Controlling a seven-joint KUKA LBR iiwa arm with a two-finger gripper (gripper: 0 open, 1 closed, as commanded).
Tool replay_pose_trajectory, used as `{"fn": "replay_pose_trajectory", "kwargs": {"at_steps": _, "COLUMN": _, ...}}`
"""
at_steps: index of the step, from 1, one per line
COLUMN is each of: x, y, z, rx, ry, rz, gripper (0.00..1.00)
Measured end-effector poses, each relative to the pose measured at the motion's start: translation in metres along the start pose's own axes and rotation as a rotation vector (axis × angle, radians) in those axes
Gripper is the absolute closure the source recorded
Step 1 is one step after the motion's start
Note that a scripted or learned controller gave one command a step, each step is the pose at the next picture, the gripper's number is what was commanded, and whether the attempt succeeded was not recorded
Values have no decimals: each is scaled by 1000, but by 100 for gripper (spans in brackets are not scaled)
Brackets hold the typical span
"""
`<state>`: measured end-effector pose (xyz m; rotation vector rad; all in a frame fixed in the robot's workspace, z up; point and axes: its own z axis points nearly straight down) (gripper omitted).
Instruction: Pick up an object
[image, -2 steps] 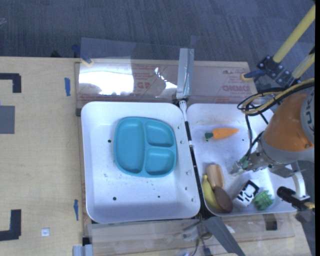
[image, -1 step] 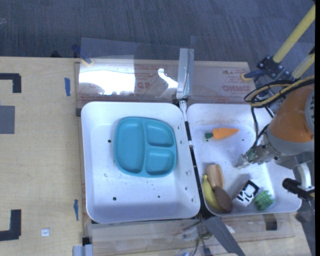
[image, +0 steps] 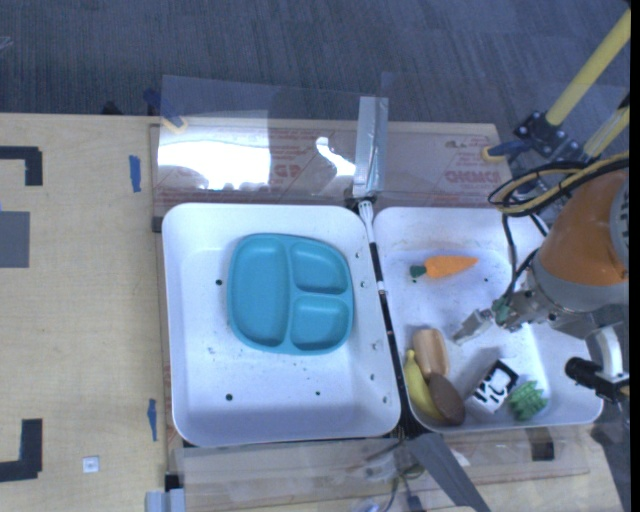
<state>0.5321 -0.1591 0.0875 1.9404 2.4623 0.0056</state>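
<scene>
Claw (image: 470, 326) positioned over the right bin (image: 395, 300), nothing between its fingers.
You see the claw slightly parted, just right of the bread roll (image: 430, 350), which touches the banana (image: 420, 392). The carrot (image: 448, 267) lies toward the far wall; the broccoli (image: 527, 400) sits beside a black-and-white block (image: 494, 385). The left bin (image: 190, 300) holds a blue divided plate (image: 291, 293).

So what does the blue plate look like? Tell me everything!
The blue plate is light blue with rounded corners and looks like smooth plastic. It has three sections: one long one on the left and two smaller ones on the right. It lies flat, slightly turned, in the middle of the left bin, touching nothing else.
</scene>
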Motion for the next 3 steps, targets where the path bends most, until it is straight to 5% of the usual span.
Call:
{"fn": "replay_pose_trajectory", "kwargs": {"at_steps": 1, "x": -5, "y": 122, "z": 2, "rx": 2, "ry": 2, "rz": 99, "gripper": 0}}
{"fn": "replay_pose_trajectory", "kwargs": {"at_steps": 2, "x": -5, "y": 120, "z": -8, "rx": 14, "ry": 1, "rz": 93, "gripper": 100}}
{"fn": "replay_pose_trajectory", "kwargs": {"at_steps": 3, "x": 84, "y": 158, "z": -102, "rx": -3, "ry": 3, "rz": 256, "gripper": 100}}
